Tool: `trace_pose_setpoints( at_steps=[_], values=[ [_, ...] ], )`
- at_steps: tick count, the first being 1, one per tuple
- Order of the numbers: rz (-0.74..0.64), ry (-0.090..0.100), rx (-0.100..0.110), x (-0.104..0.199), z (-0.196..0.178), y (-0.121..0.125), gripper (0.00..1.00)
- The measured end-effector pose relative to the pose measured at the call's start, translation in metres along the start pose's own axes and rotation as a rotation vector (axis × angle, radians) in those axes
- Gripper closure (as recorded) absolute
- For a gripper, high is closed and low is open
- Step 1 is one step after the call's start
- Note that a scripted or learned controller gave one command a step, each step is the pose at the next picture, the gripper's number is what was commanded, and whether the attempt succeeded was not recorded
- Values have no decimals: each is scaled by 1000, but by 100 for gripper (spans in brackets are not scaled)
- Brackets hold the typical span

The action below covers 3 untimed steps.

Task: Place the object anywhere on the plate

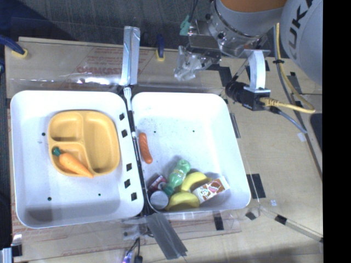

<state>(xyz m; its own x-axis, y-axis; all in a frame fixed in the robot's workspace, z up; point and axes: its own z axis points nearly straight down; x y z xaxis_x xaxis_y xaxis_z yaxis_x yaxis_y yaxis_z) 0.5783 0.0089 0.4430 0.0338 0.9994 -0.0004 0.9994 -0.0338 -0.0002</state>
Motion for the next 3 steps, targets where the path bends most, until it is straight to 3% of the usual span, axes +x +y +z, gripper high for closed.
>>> trace_pose_setpoints(
  at_steps=[1, 3],
  values=[
    [3, -1, 3, -59, 59, 76, 100],
    [-12, -4, 6, -56, 39, 76, 100]
  ],
)
